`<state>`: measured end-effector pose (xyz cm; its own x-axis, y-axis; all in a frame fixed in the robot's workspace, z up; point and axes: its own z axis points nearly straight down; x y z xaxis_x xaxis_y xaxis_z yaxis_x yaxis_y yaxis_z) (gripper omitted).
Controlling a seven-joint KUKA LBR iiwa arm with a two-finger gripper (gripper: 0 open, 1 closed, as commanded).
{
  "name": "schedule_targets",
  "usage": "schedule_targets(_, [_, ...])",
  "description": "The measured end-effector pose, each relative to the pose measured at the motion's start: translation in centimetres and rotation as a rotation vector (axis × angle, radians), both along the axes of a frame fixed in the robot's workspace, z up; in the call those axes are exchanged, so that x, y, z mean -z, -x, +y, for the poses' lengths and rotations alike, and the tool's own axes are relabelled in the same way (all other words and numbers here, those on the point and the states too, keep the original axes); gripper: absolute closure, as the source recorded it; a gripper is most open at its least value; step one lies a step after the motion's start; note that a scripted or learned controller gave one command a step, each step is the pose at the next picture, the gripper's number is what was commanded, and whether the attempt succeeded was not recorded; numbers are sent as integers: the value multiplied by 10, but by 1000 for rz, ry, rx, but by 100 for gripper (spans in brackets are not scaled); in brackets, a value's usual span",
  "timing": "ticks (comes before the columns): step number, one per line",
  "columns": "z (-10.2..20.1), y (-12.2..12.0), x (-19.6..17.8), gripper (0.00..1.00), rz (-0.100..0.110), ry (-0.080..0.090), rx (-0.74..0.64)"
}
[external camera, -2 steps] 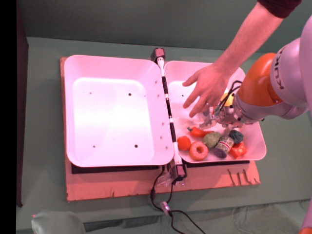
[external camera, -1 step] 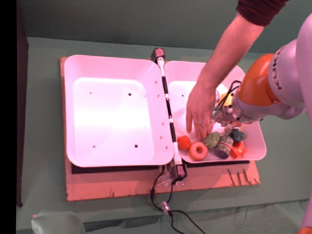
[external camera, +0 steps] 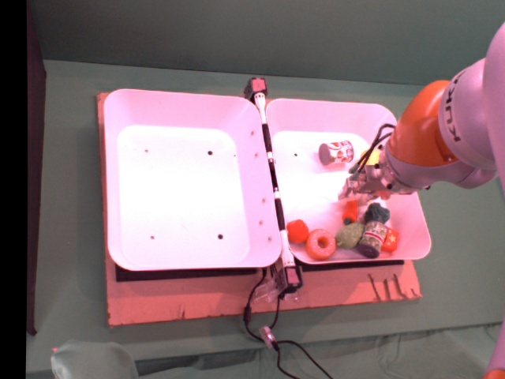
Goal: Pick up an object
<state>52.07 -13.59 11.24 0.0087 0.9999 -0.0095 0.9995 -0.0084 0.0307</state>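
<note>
Just below gripper (external camera: 353,189), orange toy (external camera: 350,210)

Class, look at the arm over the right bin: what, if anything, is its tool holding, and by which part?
It cannot be told. The tool hangs low in the right bin, just above a small red-orange object, but nothing visibly sits in its grip.

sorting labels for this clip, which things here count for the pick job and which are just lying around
For the job:
- gripper, low over the right bin
- can lying on its side
- orange ring
- small orange piece
- green lump
- dark bottle

Just lying about:
- left bin
- divider bar between the bins
- cable at the front
- brown board under the bins
</note>
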Motion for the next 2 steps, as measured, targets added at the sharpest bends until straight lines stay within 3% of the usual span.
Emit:
schedule_targets(1, [-5, -4, -64, 100, 21, -6, -5])
schedule_targets(2, [3, -7, -120, 100, 21, -6, -6])
